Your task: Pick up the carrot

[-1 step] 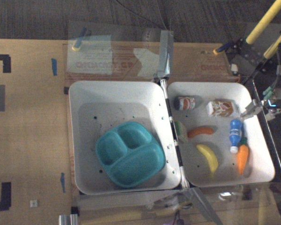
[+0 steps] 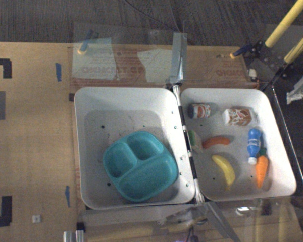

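Note:
The carrot (image 2: 262,170) is orange with a green top and lies at the right side of the right bin (image 2: 285,185), pointing toward the front rim. Its green end nearly touches the base of a blue and white bottle (image 2: 253,145) just behind it.
The right bin also holds a banana (image 2: 224,169), a reddish sausage (image 2: 216,141), a small can (image 2: 201,111) and a brown carton (image 2: 237,116). A teal divided plate (image 2: 140,165) lies in the left bin (image 2: 91,110). Yellow poles (image 2: 288,19) stand at the back right.

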Robot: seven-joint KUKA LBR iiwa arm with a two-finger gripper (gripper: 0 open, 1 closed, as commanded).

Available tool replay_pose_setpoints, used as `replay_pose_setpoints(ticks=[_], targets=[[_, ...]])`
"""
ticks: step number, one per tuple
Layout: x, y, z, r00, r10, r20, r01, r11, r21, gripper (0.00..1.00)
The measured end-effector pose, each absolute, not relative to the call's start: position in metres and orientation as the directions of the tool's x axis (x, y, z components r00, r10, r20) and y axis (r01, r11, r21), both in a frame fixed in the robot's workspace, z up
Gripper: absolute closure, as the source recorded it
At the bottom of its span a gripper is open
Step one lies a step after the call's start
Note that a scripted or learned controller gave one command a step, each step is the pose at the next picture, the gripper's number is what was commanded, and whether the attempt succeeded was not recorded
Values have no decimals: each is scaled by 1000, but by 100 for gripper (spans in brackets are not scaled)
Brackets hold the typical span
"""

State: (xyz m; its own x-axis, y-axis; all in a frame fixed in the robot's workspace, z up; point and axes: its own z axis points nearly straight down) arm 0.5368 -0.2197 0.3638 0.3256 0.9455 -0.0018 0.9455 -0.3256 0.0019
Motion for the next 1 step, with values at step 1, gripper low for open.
replay_pose_setpoints(ticks=[1], targets=[[479, -212, 225, 166, 986, 0, 986, -166, 0, 0]])
